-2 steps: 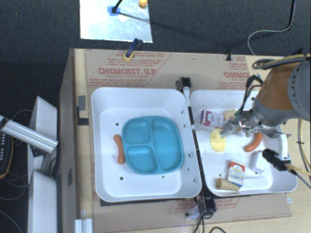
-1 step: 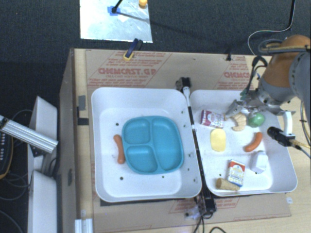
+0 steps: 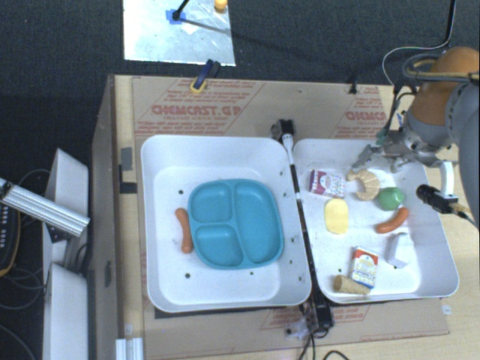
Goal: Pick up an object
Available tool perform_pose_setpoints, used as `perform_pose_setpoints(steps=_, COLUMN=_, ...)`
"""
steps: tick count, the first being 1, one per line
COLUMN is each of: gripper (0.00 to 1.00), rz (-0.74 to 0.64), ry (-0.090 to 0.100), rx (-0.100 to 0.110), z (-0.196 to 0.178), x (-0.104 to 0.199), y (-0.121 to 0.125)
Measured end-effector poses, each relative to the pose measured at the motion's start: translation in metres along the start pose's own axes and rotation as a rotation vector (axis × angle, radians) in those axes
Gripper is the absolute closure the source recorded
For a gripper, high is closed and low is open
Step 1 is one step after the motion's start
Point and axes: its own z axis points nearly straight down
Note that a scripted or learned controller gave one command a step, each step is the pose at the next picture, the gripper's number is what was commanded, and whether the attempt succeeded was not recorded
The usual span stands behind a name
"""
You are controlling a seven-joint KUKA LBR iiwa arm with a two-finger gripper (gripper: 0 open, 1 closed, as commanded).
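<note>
My gripper (image 3: 382, 160) hangs over the far part of the right bin (image 3: 435, 276), open, with nothing between its fingers. Just below it lies a tan bread piece (image 3: 367, 185), close to the fingertips but apart from them. Beside the bread sit a green round object (image 3: 390, 198) and an orange-red sausage (image 3: 392, 220). A maroon and white carton (image 3: 327, 183), a yellow block (image 3: 337, 217), a red and white box (image 3: 364, 267), a tan cylinder (image 3: 346, 283) and a small white piece (image 3: 396, 249) also lie in this bin.
The left bin (image 3: 161, 201) holds a blue divided plate (image 3: 235, 223) and an orange sausage (image 3: 183, 229) to its left. A black divider (image 3: 294, 190) runs between the bins. A black part of the arm (image 3: 435, 197) reaches over the right bin's right rim.
</note>
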Motion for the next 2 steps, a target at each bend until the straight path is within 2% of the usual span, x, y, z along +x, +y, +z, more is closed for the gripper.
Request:
perform_pose_setpoints(steps=1, gripper=0.00, rz=0.000, ry=-0.001, rx=0.008, z=-0.044, x=0.012, y=-0.001)
perform_pose_setpoints(steps=2, gripper=0.00, rz=0.003, ry=0.000, rx=0.012, z=-0.011, x=0.019, y=-0.013)
